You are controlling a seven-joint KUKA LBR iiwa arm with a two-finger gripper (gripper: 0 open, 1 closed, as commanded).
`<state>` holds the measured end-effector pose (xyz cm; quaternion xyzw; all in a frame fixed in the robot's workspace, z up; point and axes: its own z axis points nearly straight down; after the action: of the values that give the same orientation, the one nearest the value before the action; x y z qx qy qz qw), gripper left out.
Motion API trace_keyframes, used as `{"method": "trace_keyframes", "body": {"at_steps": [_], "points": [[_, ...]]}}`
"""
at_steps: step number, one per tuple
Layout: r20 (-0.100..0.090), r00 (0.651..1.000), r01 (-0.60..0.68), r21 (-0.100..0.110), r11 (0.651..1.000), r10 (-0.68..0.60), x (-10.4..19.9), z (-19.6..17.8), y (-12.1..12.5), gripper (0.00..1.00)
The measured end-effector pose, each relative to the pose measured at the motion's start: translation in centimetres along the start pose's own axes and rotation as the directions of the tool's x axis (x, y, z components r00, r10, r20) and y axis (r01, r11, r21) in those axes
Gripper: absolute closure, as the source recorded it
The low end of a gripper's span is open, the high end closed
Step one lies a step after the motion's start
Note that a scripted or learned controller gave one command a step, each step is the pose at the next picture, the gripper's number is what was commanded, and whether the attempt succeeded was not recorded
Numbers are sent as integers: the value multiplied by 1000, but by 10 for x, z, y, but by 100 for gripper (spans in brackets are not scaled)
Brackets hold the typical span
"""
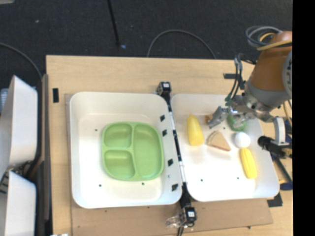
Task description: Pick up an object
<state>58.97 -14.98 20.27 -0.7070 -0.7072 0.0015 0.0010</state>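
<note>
We see the gripper (230,116), its opening impossible to tell, low in the right bin (197,187) above a green object (239,124); crowding white ball (242,140) and wedge (219,141) could deflect its grasp.

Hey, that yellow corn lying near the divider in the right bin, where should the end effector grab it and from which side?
Likely across the middle of the yellow corn, coming straight down from above. It lies flat with its long axis running up and down the view, so fingers closing across its narrow width fit best. The tan wedge sits close on its right, leaving less room there.
</note>
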Motion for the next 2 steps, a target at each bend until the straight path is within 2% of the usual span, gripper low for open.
{"method": "trace_keyframes", "body": {"at_steps": [1,2], "points": [[0,1000,-1,0,1000,1,-6,60,-6,0],[9,1000,-5,-16,1000,5,-10,97,-3,0]]}}
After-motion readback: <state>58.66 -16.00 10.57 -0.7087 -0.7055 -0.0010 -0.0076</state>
